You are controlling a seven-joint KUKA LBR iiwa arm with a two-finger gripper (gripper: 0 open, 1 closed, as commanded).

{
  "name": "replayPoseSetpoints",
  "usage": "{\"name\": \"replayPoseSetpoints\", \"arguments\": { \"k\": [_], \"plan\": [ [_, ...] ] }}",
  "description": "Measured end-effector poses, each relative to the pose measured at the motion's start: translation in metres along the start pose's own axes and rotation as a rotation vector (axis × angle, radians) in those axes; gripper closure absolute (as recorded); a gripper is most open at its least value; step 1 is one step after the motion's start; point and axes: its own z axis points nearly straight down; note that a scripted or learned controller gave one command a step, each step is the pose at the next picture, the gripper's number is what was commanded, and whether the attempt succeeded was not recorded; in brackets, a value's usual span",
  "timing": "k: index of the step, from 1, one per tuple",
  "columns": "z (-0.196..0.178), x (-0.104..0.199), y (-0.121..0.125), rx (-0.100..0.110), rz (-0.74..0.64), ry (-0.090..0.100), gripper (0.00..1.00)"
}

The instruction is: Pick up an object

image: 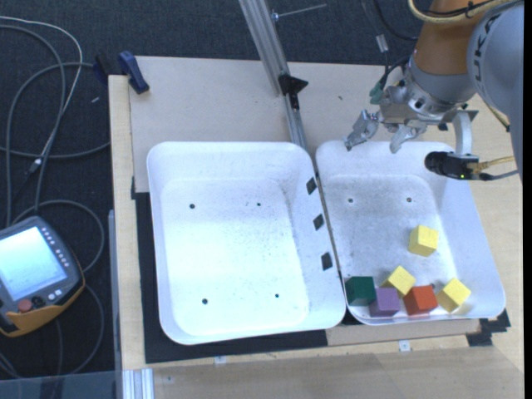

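Hovering over right bin (465,214) far rim: gripper (378,135), fingers spread (nothing between).

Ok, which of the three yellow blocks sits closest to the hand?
The yellow block lying alone mid-bin in the right bin. The other two yellow blocks sit lower, among the cluster along the near wall, farther from the hand.

One fixed camera looks down on me from above the bench (208,90) at a slant, far enough off to take in both white bins (166,160) whole; my arm (465,32) enters from its right edge.
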Motion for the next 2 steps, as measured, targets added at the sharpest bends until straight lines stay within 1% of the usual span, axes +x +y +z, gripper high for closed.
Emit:
{"name": "replayPoseSetpoints", "arguments": {
  "k": [1,2],
  "plan": [
    [0.079,-0.062,0.012,0.007,0.007,-0.001,0.0],
    [0.112,-0.118,-0.032,0.005,0.008,0.0,0.0]
  ]
}}
